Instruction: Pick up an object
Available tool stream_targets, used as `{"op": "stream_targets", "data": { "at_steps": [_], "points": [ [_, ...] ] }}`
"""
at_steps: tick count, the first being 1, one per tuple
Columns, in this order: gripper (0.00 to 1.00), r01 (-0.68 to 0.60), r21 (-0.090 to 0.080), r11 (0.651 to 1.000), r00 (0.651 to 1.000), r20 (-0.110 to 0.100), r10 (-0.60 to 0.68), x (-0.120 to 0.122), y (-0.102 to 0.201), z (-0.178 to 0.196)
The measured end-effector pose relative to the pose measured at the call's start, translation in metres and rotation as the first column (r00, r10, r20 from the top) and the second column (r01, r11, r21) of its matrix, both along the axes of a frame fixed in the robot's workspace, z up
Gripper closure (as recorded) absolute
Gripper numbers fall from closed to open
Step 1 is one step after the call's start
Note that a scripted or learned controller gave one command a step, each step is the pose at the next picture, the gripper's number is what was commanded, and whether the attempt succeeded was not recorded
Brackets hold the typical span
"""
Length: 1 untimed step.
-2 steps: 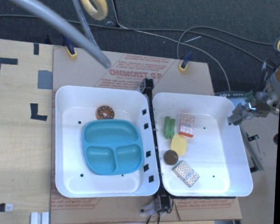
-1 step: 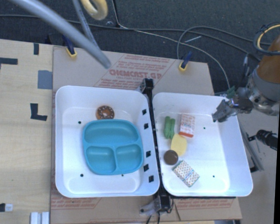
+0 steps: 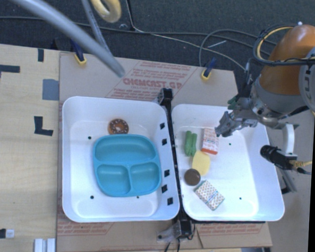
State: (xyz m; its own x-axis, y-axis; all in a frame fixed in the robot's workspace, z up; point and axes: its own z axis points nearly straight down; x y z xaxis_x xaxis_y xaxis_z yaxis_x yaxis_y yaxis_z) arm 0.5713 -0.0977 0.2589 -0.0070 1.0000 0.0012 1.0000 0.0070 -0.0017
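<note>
Camera view gives us the arm (image 3: pixel 289 61) reaching in from the right, its end effector (image 3: pixel 225 127) hanging over the upper part of the right bin (image 3: pixel 261 177), just beside the top of a small white and orange box (image 3: pixel 210 141). From this angle we cannot tell how its tips are set, and we see nothing between them. In that bin lie the box, a green piece (image 3: pixel 190 143) left of it, a yellow object (image 3: pixel 201 163) below, a brown round item (image 3: pixel 191 177) touching the yellow one, and a patterned packet (image 3: pixel 209 195) lower still. The left bin (image 3: pixel 70 160) holds a blue divided tray (image 3: pixel 127 165) and — above it — what looks like a small doughnut (image 3: pixel 118 127). Both bins sit on a cardboard sheet (image 3: pixel 149 79) over the wooden surface (image 3: pixel 17 157).
</note>
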Motion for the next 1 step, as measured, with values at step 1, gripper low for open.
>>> {"op": "stream_targets", "data": {
  "at_steps": [1],
  "points": [
    [1.00, 0.001, 0.000, 1.000, 1.000, 0.000, -0.001, 0.0132, 0.0539, -0.0077]
  ]
}}
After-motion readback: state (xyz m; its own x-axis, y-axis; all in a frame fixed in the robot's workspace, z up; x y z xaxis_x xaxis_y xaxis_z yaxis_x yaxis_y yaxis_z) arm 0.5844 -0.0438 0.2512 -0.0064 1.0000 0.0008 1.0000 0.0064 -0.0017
